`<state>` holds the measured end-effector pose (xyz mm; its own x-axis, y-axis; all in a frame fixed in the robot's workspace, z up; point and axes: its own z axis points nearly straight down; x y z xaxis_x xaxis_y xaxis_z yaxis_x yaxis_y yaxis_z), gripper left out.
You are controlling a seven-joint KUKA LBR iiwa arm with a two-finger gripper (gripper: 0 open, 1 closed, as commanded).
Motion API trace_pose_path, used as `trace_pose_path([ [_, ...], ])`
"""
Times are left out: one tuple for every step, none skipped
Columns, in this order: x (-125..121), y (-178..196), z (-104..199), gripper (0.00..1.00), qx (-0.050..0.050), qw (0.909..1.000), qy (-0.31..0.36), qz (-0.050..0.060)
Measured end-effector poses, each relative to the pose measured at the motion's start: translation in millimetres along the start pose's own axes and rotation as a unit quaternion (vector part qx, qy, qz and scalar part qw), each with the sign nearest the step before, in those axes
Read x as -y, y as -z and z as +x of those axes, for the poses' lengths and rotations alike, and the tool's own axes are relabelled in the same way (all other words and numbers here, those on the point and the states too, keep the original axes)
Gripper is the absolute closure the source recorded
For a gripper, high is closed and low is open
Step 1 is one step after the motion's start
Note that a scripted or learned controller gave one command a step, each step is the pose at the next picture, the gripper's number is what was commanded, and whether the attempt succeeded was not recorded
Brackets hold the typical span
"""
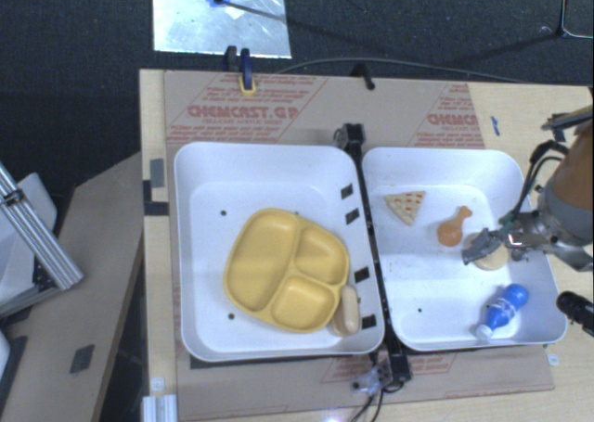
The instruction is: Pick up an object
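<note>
Two shallow white bins sit on the counter. The pincer (489, 249) hangs low in the right bin (436, 323), over a pale rounded piece (494, 260); its spread cannot be told. An orange drumstick-shaped toy (452, 226) lies just beside it, a blue bottle (501, 308) near below.

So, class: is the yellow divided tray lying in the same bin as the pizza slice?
No. The yellow divided tray lies in the left bin, while the pizza slice lies in the right bin.
</note>
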<state>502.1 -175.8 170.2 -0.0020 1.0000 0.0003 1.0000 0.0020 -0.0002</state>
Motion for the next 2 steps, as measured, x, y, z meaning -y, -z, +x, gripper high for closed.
trace_pose_path([
  [2,-45,-7,0.0,0.0,1.0,0.0,0.001],
  [2,-88,-6,0.0,0.0,1.0,-0.001,0.0],
])
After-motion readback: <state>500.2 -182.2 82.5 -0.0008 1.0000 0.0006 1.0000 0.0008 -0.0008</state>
